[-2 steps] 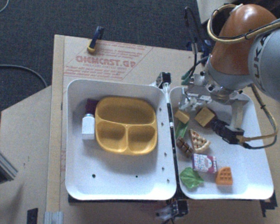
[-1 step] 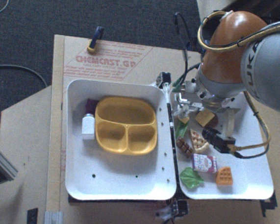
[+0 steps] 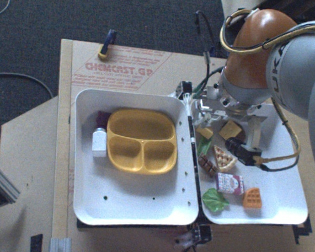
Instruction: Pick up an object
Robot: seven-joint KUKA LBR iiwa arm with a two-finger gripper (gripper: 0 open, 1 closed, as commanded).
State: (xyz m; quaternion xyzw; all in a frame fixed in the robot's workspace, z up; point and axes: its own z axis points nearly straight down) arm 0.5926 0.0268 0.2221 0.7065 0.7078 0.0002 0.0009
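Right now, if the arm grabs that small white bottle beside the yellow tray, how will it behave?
The white bottle stands upright and narrow, so a sideways nudge could tip it. It looks like light, stiff plastic, probably smooth enough to slip. It sits close against the yellow divided tray, leaving little finger room on that side.

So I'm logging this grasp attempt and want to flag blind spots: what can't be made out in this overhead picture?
- pincer: the arm's wrist covers it from above, so its state cannot be read.
- Right bin: its far part lies under the arm, so items there are hidden.
- Dark object in the left bin: partly behind the yellow tray and white bottle; unidentifiable.
- Printing on the pink carton: too small to read.
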